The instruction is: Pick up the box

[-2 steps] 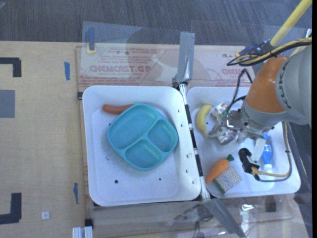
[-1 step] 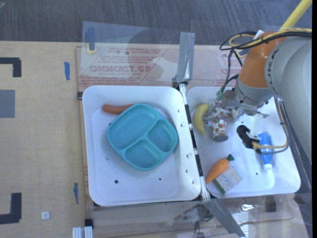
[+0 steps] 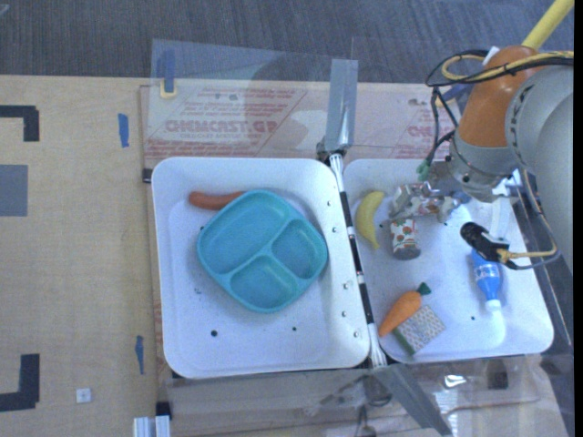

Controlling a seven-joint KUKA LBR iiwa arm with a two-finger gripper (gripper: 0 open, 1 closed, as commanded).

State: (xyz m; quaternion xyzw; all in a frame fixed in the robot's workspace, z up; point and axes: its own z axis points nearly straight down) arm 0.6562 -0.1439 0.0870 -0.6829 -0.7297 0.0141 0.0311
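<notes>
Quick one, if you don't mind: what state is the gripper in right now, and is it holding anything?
Gripper: cannot be told; it sits low in the right bin, just above the small can, away from the box.

The blue plate (image 3: pixel 261 250) hides most of the orange sausage (image 3: pixel 212 199). The arm (image 3: pixel 528 107) runs off the right edge. The gripper (image 3: pixel 421 200) is blurred.

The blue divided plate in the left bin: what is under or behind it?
An orange sausage-like item pokes out from behind the blue divided plate at its upper left. Its right end is covered by the plate, as is whatever else lies beneath.
</notes>
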